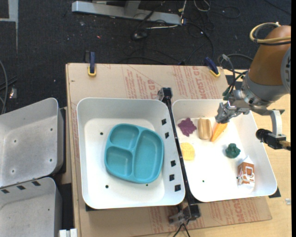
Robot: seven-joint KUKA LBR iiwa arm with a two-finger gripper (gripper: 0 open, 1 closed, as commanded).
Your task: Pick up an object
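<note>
Dark speckled flooring [41,41] surrounds the bench, crossed by black cables [152,28] and a grey metal bar [125,13] at the top. On it sits a brown board [138,78] printed with faded red lettering, held by two yellow-and-blue clamps [92,65] at its far edge. Spare white bins [27,139] lie off to the left of the board.

Two shallow white bins rest side by side on the board, joined along a black strip. Inside the left bin [88,115] lies a turquoise divided plate [134,152], three compartments, flat near the middle. Several small things lie in the right bin [208,185].

From the right, the grey arm [270,60] with its orange band reaches over the far right corner of that bin. Its gripper [225,115] points down at the top end of an orange carrot-shaped piece [218,131], which tilts beneath it; the fingers sit at or around that tip, but whether they are closed on it cannot be told.

Just left of the carrot stands a tan bread-like roll [205,128], then a purple bunch of grapes [187,126]. A yellow piece [187,151] lies nearer, close to the divider. A dark green lump [232,150] sits right of centre, and a small orange-and-white carton [246,173] lies near the right wall.
</note>
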